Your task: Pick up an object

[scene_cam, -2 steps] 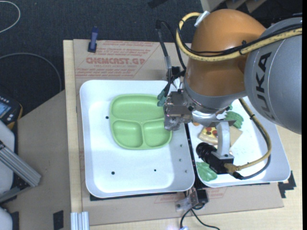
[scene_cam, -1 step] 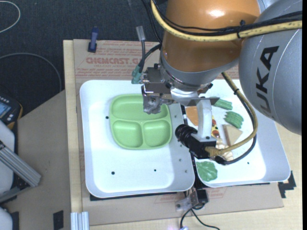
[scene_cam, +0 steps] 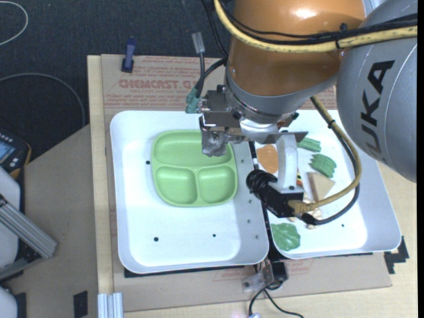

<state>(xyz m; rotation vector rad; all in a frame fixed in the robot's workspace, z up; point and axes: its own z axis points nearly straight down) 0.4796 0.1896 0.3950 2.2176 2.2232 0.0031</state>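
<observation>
- Dark carpet surrounds a tan bench (scene_cam: 99,177) topped with a brown cardboard sheet (scene_cam: 159,78) bearing red print along its far edge.
- Two shallow white bins sit side by side on the cardboard: the left bin (scene_cam: 132,230) and the right bin (scene_cam: 377,224), touching along their inner rims.
- A light green divided plate (scene_cam: 179,171), with one long compartment and two smaller ones, lies in the far half of the left bin, close to its inner rim.
- The right bin holds small flat pieces: a green leaf-shaped piece (scene_cam: 286,235) near the front inner corner, two more green pieces (scene_cam: 322,163) toward the far side, an orange round piece (scene_cam: 267,158) and a tan wedge (scene_cam: 318,187) near the middle.
- The grey arm (scene_cam: 384,78), with its orange band (scene_cam: 291,18), looms over the far edges of both bins.
- The gripper (scene_cam: 213,144) hangs over the far right edge of the green plate; whether its grip is released or clenched cannot be told, and nothing is seen in it.
- A blue clip (scene_cam: 128,56) sits at the cardboard's far left corner.
- Black and yellow cables (scene_cam: 344,184) loop over the right bin.
</observation>
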